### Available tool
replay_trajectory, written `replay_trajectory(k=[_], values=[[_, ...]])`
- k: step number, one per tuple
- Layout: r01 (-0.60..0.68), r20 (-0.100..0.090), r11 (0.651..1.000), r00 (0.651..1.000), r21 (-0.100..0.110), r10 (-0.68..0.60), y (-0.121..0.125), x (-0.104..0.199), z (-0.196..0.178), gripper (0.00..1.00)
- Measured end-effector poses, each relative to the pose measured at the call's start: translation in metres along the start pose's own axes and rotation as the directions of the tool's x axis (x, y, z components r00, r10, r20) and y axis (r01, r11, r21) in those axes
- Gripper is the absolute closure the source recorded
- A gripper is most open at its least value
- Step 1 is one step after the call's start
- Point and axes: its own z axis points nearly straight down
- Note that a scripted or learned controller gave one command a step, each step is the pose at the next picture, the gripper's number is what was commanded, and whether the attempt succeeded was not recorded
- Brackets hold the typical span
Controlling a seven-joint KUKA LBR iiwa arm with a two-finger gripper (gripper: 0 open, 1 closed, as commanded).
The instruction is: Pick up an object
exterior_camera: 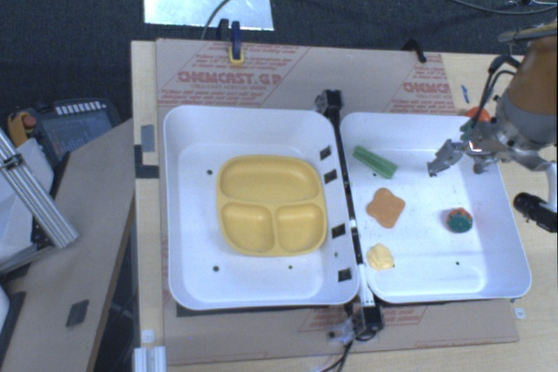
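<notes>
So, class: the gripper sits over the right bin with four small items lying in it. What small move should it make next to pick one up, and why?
Probably shift toward the green-and-red piece and descend. The gripper hangs near the right bin's far right part with nothing visibly between its fingers, and that piece lies apart from the green stick, orange piece and pale yellow piece, so there is room.
</notes>
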Motion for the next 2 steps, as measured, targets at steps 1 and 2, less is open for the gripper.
replay_trajectory(k=[1,2], values=[[-0.002,0.000,1.000,1.000,0.003,0.002,-0.007,-0.001,0.045,0.00],[-0.002,-0.001,1.000,1.000,0.005,0.002,-0.012,0.001,0.107,0.00]])
